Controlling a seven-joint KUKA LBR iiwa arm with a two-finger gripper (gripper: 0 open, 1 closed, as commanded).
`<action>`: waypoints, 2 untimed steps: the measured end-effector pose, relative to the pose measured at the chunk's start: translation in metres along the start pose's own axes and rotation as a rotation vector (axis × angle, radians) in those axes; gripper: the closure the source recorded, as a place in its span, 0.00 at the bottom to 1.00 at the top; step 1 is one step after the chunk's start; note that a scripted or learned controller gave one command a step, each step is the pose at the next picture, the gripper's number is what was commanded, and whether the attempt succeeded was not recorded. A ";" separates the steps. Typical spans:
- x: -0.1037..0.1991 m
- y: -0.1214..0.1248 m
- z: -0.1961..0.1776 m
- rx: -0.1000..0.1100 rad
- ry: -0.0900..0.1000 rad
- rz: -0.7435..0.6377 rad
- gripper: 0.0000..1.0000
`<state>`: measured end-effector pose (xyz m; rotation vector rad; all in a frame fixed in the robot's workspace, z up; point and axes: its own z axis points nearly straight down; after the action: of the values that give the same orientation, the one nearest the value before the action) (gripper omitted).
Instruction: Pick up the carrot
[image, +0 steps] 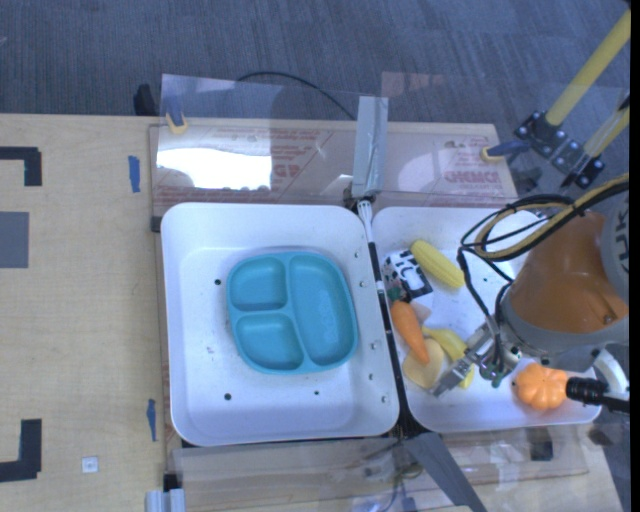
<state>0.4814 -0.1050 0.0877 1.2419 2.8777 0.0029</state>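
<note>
Lying in the right bin (480, 415) by its left wall — carrot (408, 331), orange, slanted, touching a yellow piece (447, 344). Pincer (462, 368) just beside it, prongs seemingly apart, nothing held. Advice — close along the carrot's narrow width, clear of neighbours.

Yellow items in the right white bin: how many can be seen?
2, perhaps more. A yellow corn cob lies near the bin's back, left of the cables. A smaller yellow piece sits right of the orange carrot, by the gripper. The arm may hide others.
</note>
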 end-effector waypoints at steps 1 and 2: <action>-0.054 0.053 0.001 -0.001 -0.001 -0.184 0.00; -0.054 0.053 0.001 -0.001 -0.001 -0.184 0.00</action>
<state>0.5569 -0.1074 0.0877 0.9711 2.9782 0.0025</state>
